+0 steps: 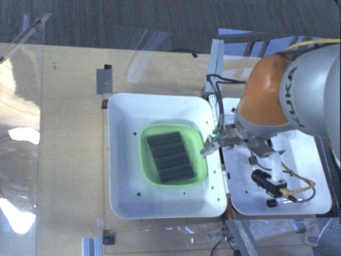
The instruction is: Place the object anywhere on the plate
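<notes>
Pincer (209, 146) beside green plate (198, 170); arm (298, 89) reads "KUKA".

Legible marking: the letters "KUKA", in dark print, on the grey metal arm housing (314, 97), reading vertically beside the orange band (266, 92). The lettering appears partly cropped by the curve. No other text can be read.

Robot lab: bench (64, 143), white bins (122, 159).

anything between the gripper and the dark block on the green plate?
Camera view: the gripper sits at the right rim of the green plate. Between it and the dark ridged block lies bare green plate surface.
</notes>
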Controlling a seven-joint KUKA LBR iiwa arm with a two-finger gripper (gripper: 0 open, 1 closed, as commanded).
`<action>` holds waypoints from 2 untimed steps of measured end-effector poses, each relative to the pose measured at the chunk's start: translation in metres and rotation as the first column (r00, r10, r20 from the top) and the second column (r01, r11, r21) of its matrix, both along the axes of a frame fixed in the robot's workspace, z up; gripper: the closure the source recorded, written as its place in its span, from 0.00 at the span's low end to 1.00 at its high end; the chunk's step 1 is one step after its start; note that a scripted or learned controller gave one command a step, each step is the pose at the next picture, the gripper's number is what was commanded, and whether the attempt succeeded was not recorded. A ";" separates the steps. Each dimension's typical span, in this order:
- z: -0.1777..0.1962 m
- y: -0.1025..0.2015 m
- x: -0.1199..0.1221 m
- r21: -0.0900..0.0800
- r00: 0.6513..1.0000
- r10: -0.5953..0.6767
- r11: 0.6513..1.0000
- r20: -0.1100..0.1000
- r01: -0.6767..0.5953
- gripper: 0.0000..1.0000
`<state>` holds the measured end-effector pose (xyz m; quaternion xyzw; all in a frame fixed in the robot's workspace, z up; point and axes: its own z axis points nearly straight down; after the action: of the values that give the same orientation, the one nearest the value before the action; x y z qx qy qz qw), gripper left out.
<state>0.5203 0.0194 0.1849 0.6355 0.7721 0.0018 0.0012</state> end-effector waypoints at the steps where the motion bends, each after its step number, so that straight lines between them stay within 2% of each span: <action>1: 0.001 -0.054 0.026 -0.002 0.998 0.068 0.998 0.004 -0.068 0.00; 2: 0.001 -0.101 0.016 -0.003 0.997 0.079 0.997 0.003 -0.079 0.00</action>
<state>0.5366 -0.0812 0.1855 0.6045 0.7966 0.0018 0.0031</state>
